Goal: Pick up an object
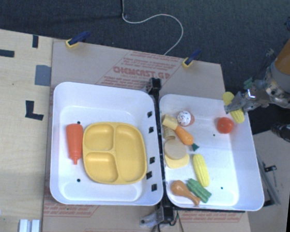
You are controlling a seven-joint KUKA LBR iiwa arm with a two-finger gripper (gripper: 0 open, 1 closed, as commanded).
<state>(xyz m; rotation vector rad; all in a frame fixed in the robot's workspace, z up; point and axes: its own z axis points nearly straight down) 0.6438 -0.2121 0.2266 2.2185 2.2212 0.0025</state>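
We see gripper point(238, 105) up over far right corner of right bin point(243, 165), yellow toy point(235, 108) pinched between jaws, lifted off bin floor. We think: keep squeeze steady, go straight up, no tilt. Red ball point(225, 125) sits just beside, inside right bin. Corn point(201, 169), carrot point(184, 136) and others crowd near middle wall. Bin rim right under toy; open room above and outside corner.

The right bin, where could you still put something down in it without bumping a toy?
In the right bin, bare floor lies right of the corn cob, below the tomato. Its left side is crowded: egg, carrot, round slices, drumstick.
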